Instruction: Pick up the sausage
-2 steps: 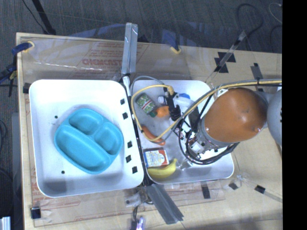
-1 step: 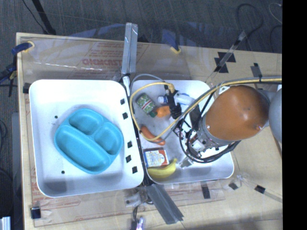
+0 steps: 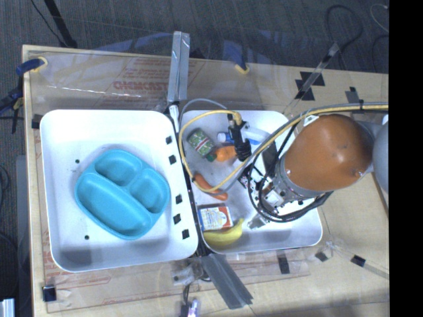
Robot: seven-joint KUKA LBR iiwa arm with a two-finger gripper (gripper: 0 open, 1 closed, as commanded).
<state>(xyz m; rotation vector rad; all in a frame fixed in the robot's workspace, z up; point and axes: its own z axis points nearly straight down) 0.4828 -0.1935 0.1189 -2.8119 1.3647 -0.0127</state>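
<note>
A robot lab, this. Two white bins [image 3: 59, 177] sit on a taped wooden bench [image 3: 344, 269]. Cables [image 3: 344, 25] trail across dark carpet.

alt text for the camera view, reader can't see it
A grey arm with an orange band reaches into the right bin, over a banana, small carton and orange sausage. The left bin holds a blue divided tray.

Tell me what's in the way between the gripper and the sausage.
The arm's orange band and cable loops hide the gripper, so its path can't be judged. The sausage lies exposed on the right bin floor, nothing on it; a carton lies beside it.
</note>
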